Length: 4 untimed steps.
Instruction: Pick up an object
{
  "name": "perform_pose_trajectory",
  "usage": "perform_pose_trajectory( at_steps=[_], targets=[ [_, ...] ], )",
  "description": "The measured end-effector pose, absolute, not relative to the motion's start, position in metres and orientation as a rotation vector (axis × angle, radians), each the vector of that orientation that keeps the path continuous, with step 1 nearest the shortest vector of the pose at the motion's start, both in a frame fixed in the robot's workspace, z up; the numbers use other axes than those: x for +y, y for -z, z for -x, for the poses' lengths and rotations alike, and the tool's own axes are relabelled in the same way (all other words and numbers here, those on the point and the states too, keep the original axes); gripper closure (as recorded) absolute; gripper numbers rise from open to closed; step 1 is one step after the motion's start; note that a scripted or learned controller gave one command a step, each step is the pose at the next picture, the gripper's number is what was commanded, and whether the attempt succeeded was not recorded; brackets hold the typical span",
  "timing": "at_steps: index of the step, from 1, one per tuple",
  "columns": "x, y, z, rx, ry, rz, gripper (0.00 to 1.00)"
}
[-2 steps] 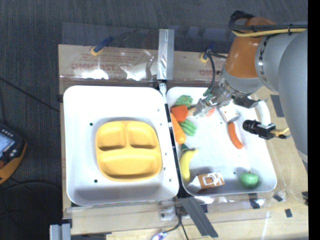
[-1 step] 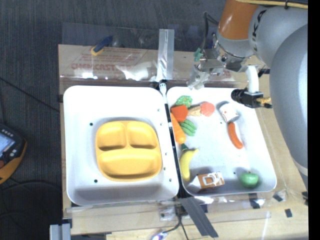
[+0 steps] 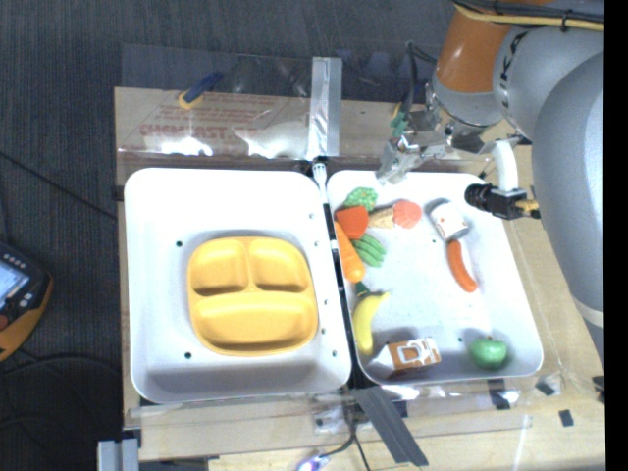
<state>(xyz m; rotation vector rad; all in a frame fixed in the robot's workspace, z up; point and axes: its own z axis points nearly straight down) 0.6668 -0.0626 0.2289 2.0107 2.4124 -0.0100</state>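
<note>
Up at the far edge of the right bin (image 3: 525, 307), the claw (image 3: 392, 168) hangs above the rim, gripping nothing, though I cannot tell how it is set. Below it lie a carrot (image 3: 351, 248), a banana (image 3: 365, 318), a sausage (image 3: 462, 266) and a green apple (image 3: 489, 351); a yellow divided tray (image 3: 252, 293) fills the left bin (image 3: 157, 214).

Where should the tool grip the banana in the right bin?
Probably mid-body, coming straight down. The banana lies flat, long axis running roughly near-to-far, close to the bin's left wall. Close the fingers across its narrow width, left to right. Space looks tight on the wall side, so the middle, where it curves slightly away, seems safer than the stem end near the green veg.
</note>
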Motion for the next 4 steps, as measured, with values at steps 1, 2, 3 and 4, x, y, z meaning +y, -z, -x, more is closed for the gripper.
perform_pose_trajectory(
  at_steps=[1,2,3,4],
  targets=[
    [-0.136,-0.215,-0.669,2.903,0.004,-1.196,1.0],
    [-0.104,-0.27,-0.66,2.847,0.001,-1.321,1.0],
    [-0.104,-0.27,-0.66,2.847,0.002,-1.321,0.0],
    [-0.139,-0.157,-0.607,2.841,0.004,-1.341,0.0]
  ],
)
